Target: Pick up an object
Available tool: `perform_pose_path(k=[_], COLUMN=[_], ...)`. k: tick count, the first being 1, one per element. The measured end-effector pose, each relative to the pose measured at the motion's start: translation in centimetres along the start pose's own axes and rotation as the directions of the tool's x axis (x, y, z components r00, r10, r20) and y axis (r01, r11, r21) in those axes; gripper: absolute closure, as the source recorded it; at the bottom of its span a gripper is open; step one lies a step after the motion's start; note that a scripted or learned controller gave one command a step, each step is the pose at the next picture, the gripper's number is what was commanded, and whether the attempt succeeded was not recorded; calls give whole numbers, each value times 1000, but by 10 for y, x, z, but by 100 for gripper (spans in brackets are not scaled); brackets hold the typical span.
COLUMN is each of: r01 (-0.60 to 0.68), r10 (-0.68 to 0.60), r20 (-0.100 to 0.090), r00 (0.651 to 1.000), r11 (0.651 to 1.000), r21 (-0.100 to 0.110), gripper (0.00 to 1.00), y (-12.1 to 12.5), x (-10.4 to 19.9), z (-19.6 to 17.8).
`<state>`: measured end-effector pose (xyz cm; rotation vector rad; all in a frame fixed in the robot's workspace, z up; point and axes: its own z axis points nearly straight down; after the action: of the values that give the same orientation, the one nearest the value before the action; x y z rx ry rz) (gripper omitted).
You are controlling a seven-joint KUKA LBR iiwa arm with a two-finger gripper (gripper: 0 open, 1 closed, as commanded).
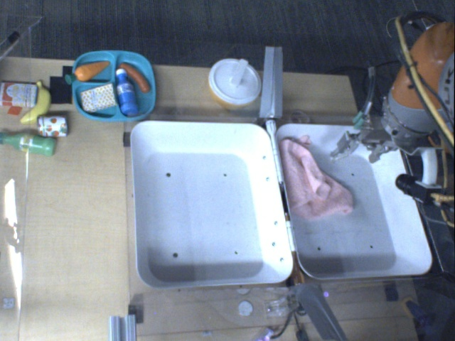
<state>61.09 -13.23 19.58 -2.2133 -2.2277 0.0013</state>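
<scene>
A crumpled pink cloth (313, 180) lies in the right bin (370, 258), against its left wall. My gripper (356, 152) hangs over the far right part of that bin, to the right of the cloth and a little beyond it. Its two fingers (340, 149) are spread apart and open, with nothing between them. The grey arm with its orange band (426, 62) comes in from the upper right.
The left bin (206, 261) sits beside the right one, with a metal post (271, 84) behind the seam. A white lidded cup (234, 82) stands behind the bins. A blue divided plate (114, 85) of toy food, a banana (39, 104), a can (52, 126) and a green bottle (32, 143) lie far left.
</scene>
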Motion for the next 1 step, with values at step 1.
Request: perform_pose_path(k=[1], r01=[41], r10=[-41], r20=[1], r00=[999], r11=[999], r21=[-9], gripper=[0], y=[-9], x=[14], z=[100])
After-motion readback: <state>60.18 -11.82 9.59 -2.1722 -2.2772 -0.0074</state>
